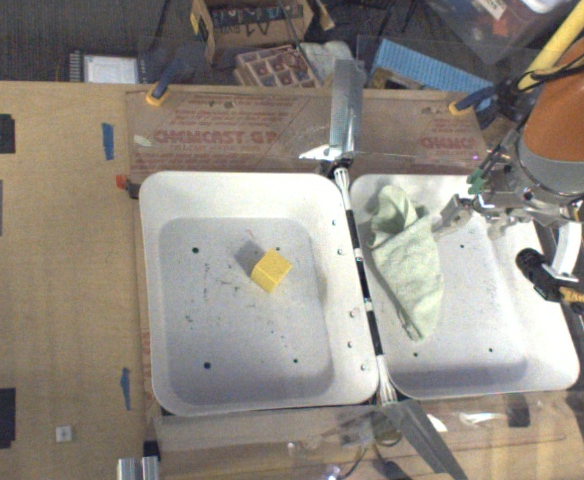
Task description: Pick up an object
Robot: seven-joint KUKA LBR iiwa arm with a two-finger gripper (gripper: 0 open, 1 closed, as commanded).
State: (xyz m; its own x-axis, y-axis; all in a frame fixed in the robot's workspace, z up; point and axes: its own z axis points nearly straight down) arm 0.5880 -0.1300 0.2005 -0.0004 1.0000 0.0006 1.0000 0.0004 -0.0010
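My pincer (452, 211) hangs at the pale green cloth (409, 263) in the right bin (532, 368); spread or pressed, I cannot tell. Cloth looks soft, light: I'd pinch a raised fold.

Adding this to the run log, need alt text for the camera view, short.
Overhead slanted view of two shallow white bins: the left bin holds a small yellow block, and the right bin holds a crumpled pale green cloth. The grey-and-orange arm's gripper sits beside the cloth's upper edge.

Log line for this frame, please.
gripper at cloth top edge, right bin | yellow block loose in left bin
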